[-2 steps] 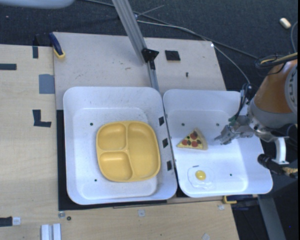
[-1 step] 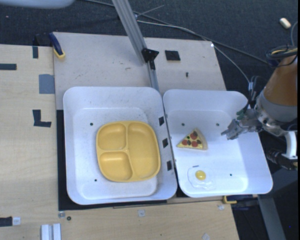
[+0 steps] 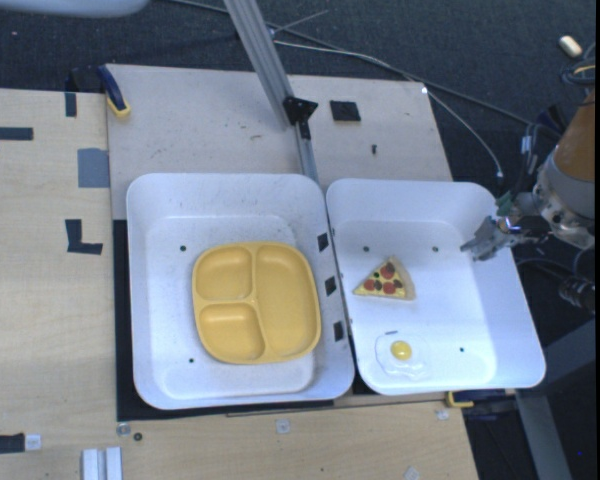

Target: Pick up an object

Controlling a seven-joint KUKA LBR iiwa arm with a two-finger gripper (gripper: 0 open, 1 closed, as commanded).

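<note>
Now we start at the left, where the left bin [image 3: 145,268] carries a yellow divided plate [image 3: 256,301] lying flat, roughly in the middle of its floor, with bare white room all round it. Moving across the shared rims we reach the right bin [image 3: 500,308]. A pizza slice [image 3: 385,280] lies near the centre of its floor, and a fried egg [image 3: 399,355] sits below it, near the front wall, the two apart from each other. Further right, the jaws [image 3: 487,242] hang at the bin's right rim, well apart from the pizza slice and up-right of it, farther still from the egg. We cannot tell whether they are released or clenched; nothing shows between them. Bare bin floor stretches between jaws and pizza slice. The bench [image 3: 210,118] lies behind both bins.
</note>
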